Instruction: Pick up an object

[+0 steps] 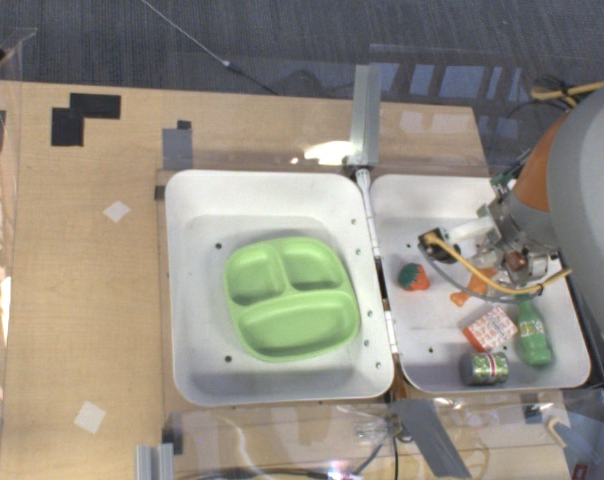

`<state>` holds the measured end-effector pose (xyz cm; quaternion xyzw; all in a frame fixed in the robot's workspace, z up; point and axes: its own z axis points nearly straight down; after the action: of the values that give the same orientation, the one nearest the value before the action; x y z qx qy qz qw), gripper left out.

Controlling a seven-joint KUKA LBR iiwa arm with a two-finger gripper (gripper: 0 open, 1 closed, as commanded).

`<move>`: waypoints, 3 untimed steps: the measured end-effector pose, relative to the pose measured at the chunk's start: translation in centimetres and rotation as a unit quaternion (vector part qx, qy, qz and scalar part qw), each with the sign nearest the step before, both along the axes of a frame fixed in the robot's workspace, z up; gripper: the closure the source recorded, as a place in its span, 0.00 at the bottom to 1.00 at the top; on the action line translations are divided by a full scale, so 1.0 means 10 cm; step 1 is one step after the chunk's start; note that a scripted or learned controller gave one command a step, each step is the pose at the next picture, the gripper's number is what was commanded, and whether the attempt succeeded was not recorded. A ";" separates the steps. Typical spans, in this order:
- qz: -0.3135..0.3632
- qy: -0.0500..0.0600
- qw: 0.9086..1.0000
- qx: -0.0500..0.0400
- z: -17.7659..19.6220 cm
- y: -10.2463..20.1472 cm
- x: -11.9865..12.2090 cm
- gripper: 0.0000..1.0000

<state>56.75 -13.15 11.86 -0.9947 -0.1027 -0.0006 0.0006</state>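
Note:
In the right bin [422,343] lie a red strawberry-like toy with a green top [414,277], a small orange piece [465,294], a red-and-white checkered box [489,328], a green bottle [531,335] and a small can [484,368]. My gripper [498,260] hangs low over the upper middle of this bin, just above the orange piece and to the right of the red toy. The wrist and cable hide what lies directly beneath it.
The left bin [197,268] holds a light green divided plate [292,298]. A metal divider post [366,118] stands between the bins at the back. The arm's grey body [587,183] covers the right bin's far right corner.

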 end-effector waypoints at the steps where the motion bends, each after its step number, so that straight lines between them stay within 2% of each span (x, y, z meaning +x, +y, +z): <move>1: 0.006 -0.003 1.000 -0.002 -0.31 -0.70 -0.36 1.00; 2: 0.026 -0.004 1.000 0.000 -0.30 0.00 -0.33 1.00; 3: 0.023 -0.005 1.000 0.001 -0.29 0.47 -0.77 1.00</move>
<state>49.01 -8.47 8.94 -0.9921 -0.1257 -0.0055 0.0007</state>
